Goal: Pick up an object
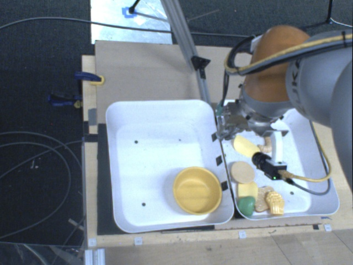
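Two bins lie side by side on the counter: the left bin point(160, 115) over its middle, the right bin point(322, 200) by its right edge. The arm point(322, 76) reaches in from the right edge and bends down over the right bin's back half. Its orange band point(276, 48) is uppermost and the wrist points steeply down. The pincer point(227, 127) sits low against the wall shared by the bins, and I cannot tell whether it is open or closed.

The likeliest target, I judge, is the pale oblong point(245, 146) just beside the pincer, toward the counter's front. A good try would centre over the oblong and close across its narrow width. It should keep off the shared wall and the tan disc point(242, 171) just in front.

The bowl point(197, 189) stands alone near the front edge in the left bin, and I judge its rim an easier hold. The yellow block point(247, 190), ridged toy point(274, 201) and green piece point(246, 204) are packed together at the front, so they look harder to single out.
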Controlling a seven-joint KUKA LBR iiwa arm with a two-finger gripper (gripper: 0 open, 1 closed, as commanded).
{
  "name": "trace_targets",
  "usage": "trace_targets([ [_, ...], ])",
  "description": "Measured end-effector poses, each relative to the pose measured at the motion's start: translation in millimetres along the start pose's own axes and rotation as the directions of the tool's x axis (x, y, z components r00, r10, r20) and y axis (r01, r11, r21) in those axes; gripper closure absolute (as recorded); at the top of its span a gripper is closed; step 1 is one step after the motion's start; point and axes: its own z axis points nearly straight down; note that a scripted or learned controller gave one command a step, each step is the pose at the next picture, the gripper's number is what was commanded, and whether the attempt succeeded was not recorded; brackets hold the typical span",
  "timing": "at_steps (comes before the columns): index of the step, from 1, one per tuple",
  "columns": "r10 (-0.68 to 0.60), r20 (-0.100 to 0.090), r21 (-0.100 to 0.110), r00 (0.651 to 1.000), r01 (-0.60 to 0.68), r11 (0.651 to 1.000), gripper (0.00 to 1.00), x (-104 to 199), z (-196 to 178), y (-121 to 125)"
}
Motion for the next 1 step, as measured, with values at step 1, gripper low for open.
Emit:
trace_targets([
  [1,0.000,0.000,0.000,1.000,0.000,1.000,1.00,48.6,7.4,4.1],
])
